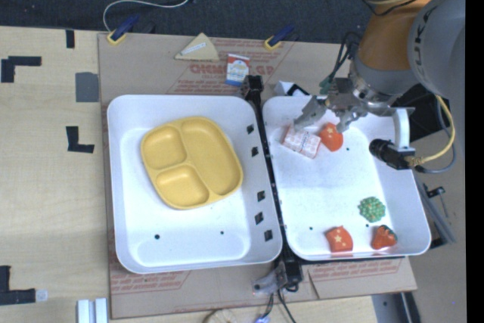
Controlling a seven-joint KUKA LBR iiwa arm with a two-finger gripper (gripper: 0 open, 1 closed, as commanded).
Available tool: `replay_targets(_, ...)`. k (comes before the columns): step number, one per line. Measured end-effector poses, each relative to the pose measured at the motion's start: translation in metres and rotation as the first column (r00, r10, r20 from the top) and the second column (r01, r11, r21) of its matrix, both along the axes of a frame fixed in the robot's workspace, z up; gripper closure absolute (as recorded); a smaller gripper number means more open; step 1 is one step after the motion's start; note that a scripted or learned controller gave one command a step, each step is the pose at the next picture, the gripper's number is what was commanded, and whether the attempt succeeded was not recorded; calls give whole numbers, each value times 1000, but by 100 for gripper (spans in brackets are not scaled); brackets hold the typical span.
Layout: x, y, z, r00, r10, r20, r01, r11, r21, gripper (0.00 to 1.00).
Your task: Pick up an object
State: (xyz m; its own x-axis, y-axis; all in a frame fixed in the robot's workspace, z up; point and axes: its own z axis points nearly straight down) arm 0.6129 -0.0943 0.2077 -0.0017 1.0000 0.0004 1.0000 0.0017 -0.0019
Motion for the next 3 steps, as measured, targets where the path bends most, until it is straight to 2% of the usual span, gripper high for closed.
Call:
replay_targets(1, 13, -62, -30, 1000, -2, 0, 2, 1000, -2, 0)
replay_targets(2, 38, -97, -111, 1000, -1, 8, 1, 1000, -3, 0)
replay_targets(3, 60, -58, -115, 1000, 0, 16, 0, 1000, -5, 0)
